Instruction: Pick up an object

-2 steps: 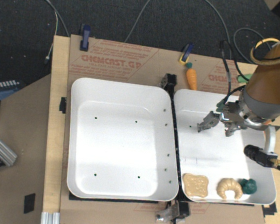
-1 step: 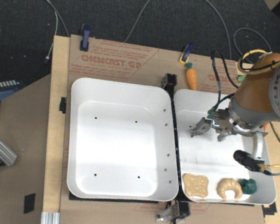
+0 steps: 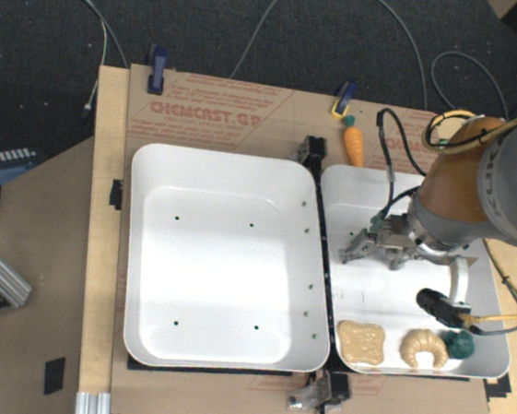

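Observation:
My gripper (image 3: pixel 376 253) hangs over the middle of the right bin (image 3: pixel 372 191), with its metal fingers spread open and nothing between them. A tan slice of toast (image 3: pixel 360 342) lies at the bin's front edge, well below the gripper. Just right of the toast is a pale croissant (image 3: pixel 424 348). A small teal-green object (image 3: pixel 460 345) sits beside the croissant, partly hidden by the robot's wrist parts. The arm covers the bin's right side.
The left bin (image 3: pixel 224 263) stands beside the right one, and their rims touch in the middle. An orange toy carrot (image 3: pixel 353 144) lies on the cardboard behind the right bin, outside it. Blue clamps (image 3: pixel 157 67) hold the board's far edge.

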Robot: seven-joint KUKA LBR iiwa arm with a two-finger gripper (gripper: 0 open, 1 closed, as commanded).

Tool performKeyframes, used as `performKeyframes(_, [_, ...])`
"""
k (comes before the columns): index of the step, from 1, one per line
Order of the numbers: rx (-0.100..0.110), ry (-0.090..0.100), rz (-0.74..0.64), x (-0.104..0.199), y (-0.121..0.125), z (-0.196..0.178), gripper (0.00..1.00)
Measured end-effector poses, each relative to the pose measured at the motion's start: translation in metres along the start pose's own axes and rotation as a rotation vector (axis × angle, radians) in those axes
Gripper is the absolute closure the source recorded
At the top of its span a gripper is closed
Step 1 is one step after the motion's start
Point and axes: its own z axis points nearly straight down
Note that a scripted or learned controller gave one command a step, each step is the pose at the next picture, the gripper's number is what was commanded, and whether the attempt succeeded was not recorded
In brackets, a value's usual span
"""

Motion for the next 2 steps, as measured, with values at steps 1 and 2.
performKeyframes(1, [-0.005,0.000,0.000,0.000,0.001,-0.013,1.00])
performKeyframes(2, [-0.008,-0.001,-0.001,0.010,0.001,-0.062,1.00])
